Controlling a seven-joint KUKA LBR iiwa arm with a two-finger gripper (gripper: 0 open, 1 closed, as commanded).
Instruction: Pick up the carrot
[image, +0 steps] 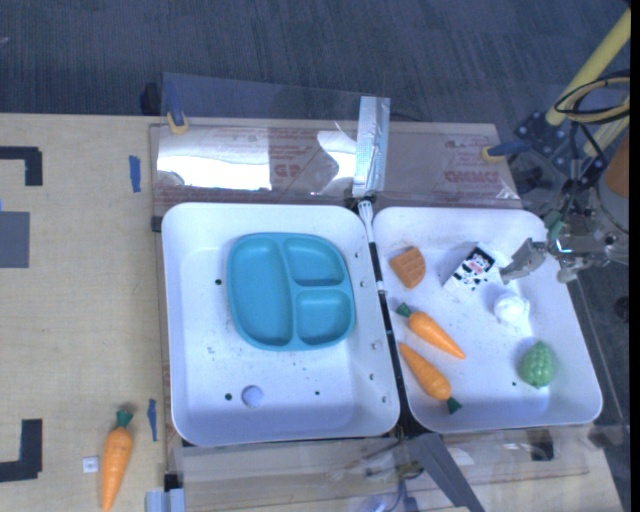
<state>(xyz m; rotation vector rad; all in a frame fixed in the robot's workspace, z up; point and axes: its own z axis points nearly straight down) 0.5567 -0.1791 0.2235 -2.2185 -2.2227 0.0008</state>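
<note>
Two orange carrots with green tops lie in the right bin (485, 395). One carrot (435, 333) points down-right near the bin's left wall, and the other carrot (426, 373) lies just below it. A third carrot (116, 458) rests on the bench outside the bins, at the lower left. My gripper (545, 253) hangs over the right bin's upper right corner, well to the right of and above the two carrots there. Nothing shows in its grasp.
The right bin also holds an orange bread-like piece (407, 266), a black-and-white carton (471, 269), a white lump (511, 308) and a green vegetable (536, 365). A blue divided plate (290, 290) sits in the left bin (195, 330). Cables hang at the upper right.
</note>
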